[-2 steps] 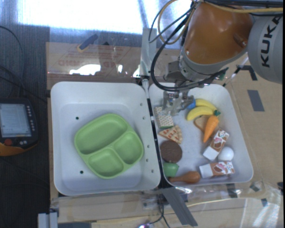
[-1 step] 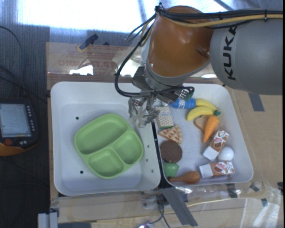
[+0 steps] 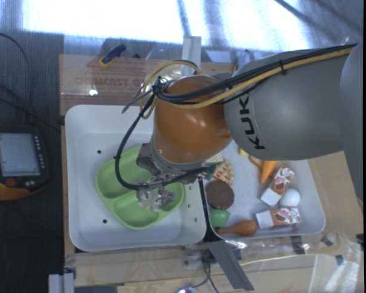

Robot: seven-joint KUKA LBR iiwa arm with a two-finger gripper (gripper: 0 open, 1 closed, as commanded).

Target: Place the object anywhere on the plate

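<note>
the tool (image 3: 155,195) is seen low over the green plate (image 3: 113,179) in the left bin (image 3: 79,163); its opening cannot be told. the toy foods (image 3: 219,194) are seen in the right bin (image 3: 311,215).

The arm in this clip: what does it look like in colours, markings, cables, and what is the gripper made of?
The arm is bulky, rounded and light grey, with black KUKA lettering on its side. Above the wrist sits a glossy orange dome-shaped band. Black and yellow cables run along the top of the arm and loop around the orange part. The gripper is small, grey and metallic.
</note>
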